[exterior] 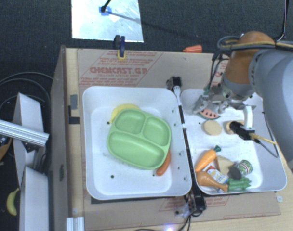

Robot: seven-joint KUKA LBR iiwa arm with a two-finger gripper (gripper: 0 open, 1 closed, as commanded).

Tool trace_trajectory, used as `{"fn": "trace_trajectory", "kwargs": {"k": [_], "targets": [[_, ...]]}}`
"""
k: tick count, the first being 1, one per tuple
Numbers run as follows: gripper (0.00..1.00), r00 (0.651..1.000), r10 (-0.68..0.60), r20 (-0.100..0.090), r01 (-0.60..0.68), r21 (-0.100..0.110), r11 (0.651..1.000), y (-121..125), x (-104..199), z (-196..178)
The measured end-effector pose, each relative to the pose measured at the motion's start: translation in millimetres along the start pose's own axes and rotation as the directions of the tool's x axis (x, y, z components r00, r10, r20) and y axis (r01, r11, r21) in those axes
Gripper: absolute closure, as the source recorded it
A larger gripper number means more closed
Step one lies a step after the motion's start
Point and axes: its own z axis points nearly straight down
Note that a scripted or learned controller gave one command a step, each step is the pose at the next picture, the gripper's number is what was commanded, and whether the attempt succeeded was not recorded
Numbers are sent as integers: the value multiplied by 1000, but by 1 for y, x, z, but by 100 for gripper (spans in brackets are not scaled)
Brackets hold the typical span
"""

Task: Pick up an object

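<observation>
The gripper point(211, 105) hangs low over the far end of the right bin point(274, 170), directly above a watermelon slice point(210, 113); whether its fingers are apart or together I cannot tell. A round tan cookie point(213, 127) lies just nearer than the slice, a carrot point(206, 160) nearer again.
</observation>
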Motion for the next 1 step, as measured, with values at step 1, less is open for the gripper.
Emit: {"fn": "trace_trajectory", "kwargs": {"k": [1], "targets": [[0, 1000, -3, -1, 3, -2, 1000, 6, -1, -1]]}}
